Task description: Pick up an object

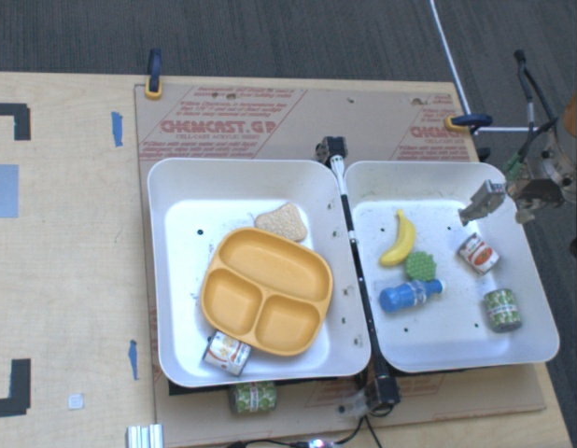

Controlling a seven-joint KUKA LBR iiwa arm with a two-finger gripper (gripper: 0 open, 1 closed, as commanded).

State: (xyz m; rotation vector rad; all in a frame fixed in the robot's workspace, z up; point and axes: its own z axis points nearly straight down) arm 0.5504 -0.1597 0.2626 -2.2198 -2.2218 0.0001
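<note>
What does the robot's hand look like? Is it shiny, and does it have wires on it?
The gripper looks grey and metallic, with slim, flat-looking fingers poking out over the right bin. Behind it sits a chunkier grey and dark wrist part with thin dark cables looping above it. A bit of orange shows at the far right edge.

orange-yellow tray (267, 292), yellow banana (399, 239), blue bottle (410, 295), green broccoli (420, 266), 2 white bins (172, 250).

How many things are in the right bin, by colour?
Yellow: 1, banana
Green: 2, leafy ball, green can
Blue: 1, bottle
Red and white: 1, red can
Total: 5
</note>
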